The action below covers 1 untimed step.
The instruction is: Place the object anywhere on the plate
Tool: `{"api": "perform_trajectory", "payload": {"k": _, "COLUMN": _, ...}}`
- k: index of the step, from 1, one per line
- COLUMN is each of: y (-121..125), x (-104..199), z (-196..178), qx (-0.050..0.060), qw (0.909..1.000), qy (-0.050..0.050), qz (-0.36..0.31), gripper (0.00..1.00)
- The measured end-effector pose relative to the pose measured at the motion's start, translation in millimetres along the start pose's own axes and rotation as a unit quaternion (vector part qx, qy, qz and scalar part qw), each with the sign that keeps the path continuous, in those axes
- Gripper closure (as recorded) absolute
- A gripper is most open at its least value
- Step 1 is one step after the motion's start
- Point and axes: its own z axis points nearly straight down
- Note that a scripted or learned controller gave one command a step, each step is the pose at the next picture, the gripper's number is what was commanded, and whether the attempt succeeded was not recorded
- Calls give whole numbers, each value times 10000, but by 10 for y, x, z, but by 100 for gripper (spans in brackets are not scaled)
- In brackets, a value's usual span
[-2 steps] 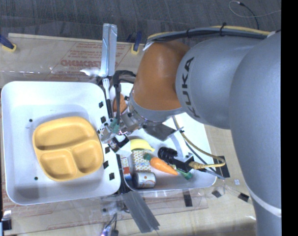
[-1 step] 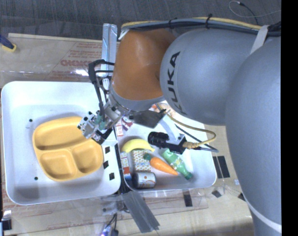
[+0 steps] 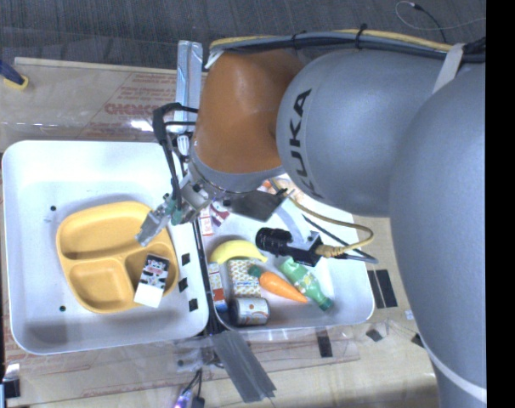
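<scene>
A yellow divided plate (image 3: 92, 257) lies in the left white bin (image 3: 36, 185). A small black-and-white box (image 3: 153, 280) rests on the plate's right side, over the lower right compartment's rim. My gripper (image 3: 155, 224) hangs over the plate's right edge, just above the box and apart from it. Nothing shows between its tips. The big grey and orange arm hides much of the right bin.
The right bin (image 3: 359, 308) holds a banana (image 3: 234, 251), a carrot (image 3: 279, 286), a green bottle (image 3: 308, 284), a can (image 3: 251, 310) and a small printed box (image 3: 240, 272). A cardboard sheet (image 3: 87, 100) lies behind the bins.
</scene>
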Motion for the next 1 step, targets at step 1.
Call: {"api": "perform_trajectory", "payload": {"k": 1, "y": -726, "x": -238, "z": -1101, "qx": -17, "qw": 9986, "qy": -10, "qz": -533, "gripper": 0}}
